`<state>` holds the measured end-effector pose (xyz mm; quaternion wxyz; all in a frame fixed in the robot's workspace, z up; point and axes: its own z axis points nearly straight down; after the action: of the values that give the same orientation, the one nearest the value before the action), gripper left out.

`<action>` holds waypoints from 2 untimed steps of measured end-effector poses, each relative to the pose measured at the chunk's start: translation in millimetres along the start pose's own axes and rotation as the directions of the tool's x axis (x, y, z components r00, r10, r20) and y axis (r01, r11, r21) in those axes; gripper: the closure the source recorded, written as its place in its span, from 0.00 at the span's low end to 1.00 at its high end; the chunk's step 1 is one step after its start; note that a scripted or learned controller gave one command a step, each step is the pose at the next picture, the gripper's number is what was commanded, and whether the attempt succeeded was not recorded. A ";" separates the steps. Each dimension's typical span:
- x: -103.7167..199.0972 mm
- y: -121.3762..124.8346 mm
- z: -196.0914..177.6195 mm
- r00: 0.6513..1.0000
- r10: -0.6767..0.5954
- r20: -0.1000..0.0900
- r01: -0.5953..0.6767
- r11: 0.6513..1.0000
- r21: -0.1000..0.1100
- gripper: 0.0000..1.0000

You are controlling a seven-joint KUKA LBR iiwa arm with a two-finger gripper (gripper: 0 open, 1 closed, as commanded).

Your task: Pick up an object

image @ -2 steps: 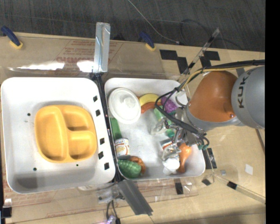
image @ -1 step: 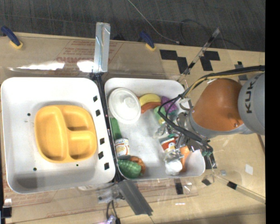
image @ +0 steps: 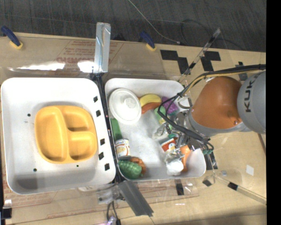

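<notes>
Shallow white bins: 2
Yellow sectioned plastic tray: 1, left bin
Round white lid: 1, right bin
Claw: state indeterminable

Readable markings on the rig and bench

We read "KU", the start of a black brand name, on the grey arm at the right edge, running along its casing. The cardboard sheet at the far side of the left bin carries faint red print, too washed out for us to read. The small jar in the right bin bears a label we cannot make out.
</notes>
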<state>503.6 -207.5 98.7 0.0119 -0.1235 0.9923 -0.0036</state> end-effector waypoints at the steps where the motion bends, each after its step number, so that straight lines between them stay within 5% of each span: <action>1: 0.4 0.6 -0.1 0.999 -0.049 0.000 0.049 0.999 -0.001 0.00; 2: -0.2 1.6 -9.4 0.999 -0.052 -0.001 0.052 0.999 -0.001 1.00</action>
<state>503.2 -205.9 108.1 0.0110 -0.1495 0.9887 -0.0034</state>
